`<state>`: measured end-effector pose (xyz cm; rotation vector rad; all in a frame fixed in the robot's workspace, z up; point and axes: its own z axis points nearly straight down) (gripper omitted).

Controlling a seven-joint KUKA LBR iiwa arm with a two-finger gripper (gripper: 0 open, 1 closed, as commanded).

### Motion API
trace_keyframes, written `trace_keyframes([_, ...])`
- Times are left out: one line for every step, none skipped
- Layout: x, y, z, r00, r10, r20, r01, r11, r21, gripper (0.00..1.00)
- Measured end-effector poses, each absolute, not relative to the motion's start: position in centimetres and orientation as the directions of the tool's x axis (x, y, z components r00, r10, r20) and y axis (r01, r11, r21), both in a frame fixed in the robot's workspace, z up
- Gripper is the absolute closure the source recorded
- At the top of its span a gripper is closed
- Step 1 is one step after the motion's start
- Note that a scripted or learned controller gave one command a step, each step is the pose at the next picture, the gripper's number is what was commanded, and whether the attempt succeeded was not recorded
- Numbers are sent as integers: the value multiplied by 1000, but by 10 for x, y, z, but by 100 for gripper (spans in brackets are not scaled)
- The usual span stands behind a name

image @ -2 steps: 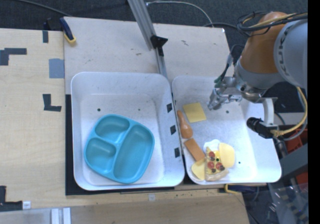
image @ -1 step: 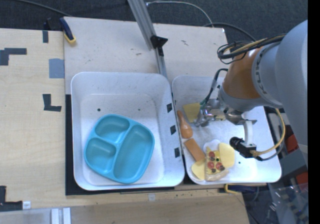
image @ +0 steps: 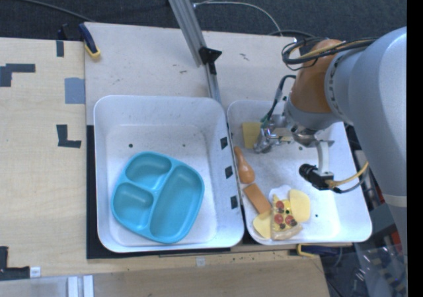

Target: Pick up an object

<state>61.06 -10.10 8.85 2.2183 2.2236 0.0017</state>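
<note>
My gripper (image: 265, 143) hangs low over the back left part of the right bin (image: 344, 223). It is right beside a pale yellow block (image: 250, 133), which lies against the bin's left wall. In front of it lie an orange carrot-shaped piece (image: 245, 167) and a tan bread-like stick (image: 256, 198). Near the bin's front sit a pizza slice (image: 284, 217) with red dots and flat yellow pieces (image: 301, 204). I see nothing lifted off the bin floor.
The left bin (image: 158, 114) holds a blue divided plate (image: 157, 195). A slanted metal rail (image: 185, 11) runs from the top to the wall between the bins. The grey arm with its orange band (image: 314, 87) covers the right bin's back right.
</note>
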Motion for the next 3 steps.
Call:
trace_keyframes([639,-105,88,-3,1000,1,1000,3,0,100])
trace_keyframes([677,-141,87,-2,1000,12,999,2,-34,100])
trace_keyframes([675,-197,87,1,1000,14,999,-1,-36,100])
